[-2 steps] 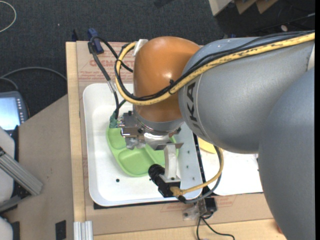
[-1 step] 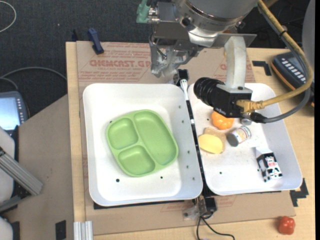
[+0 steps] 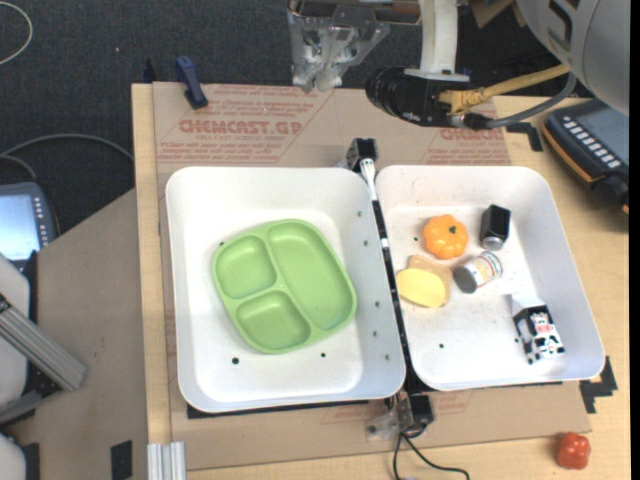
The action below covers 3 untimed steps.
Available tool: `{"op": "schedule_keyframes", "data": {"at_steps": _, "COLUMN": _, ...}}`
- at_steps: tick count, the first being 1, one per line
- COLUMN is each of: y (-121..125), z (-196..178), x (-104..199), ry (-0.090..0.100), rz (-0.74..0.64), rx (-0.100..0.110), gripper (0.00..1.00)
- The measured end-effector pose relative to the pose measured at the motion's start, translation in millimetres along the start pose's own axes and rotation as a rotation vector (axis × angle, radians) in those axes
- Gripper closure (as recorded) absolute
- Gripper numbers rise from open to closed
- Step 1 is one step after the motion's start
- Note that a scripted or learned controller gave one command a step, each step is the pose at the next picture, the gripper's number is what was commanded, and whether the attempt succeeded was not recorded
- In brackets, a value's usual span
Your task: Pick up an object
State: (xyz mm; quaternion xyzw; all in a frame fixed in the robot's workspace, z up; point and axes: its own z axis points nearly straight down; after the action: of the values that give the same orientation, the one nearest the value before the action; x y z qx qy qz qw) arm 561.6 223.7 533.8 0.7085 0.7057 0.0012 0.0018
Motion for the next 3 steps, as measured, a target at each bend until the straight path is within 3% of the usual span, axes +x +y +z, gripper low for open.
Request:
{"op": "schedule_keyframes", "data": {"at_steps": 1, "y": 53, "z": 126, "x": 0, "ry": -0.006, "rz": 0.0, "rx": 0.018, "gripper": 1.0}}
{"op": "schedule_keyframes", "data": {"at_steps": 2, "y": 89, "z": 448, "x": 0, "ry": -0.004, "rz": -0.004, "rx": 0.017, "gripper": 1.0}}
{"op": "schedule_keyframes", "data": {"at_steps": 3, "y": 11, "z": 448, "x": 3, "ry": 0.003, "rz": -0.005, "rx": 0.002, "gripper": 1.0}}
